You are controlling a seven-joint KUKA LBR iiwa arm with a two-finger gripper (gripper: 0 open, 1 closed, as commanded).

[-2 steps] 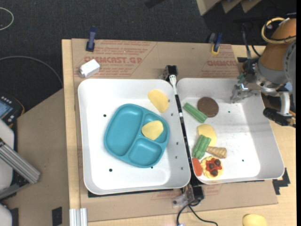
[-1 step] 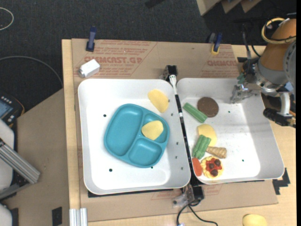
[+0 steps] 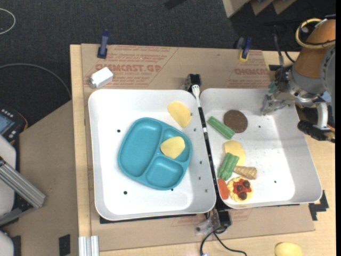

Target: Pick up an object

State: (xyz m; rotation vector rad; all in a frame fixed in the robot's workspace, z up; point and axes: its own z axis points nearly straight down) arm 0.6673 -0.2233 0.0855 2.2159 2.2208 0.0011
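Above the bins, cardboard [image 3: 133, 63] reads "MCAST"; pincer [image 3: 270, 104] near brown disc [image 3: 235, 120], state unclear.

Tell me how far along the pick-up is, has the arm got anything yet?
Nothing looks picked up yet. The gripper sits over the upper right corner of the right bin, with no item seen between its fingers. The toy food still lies in the bin: the brown disc, green pieces, and the pizza slice. Left to do: descend on an item, close and lift.
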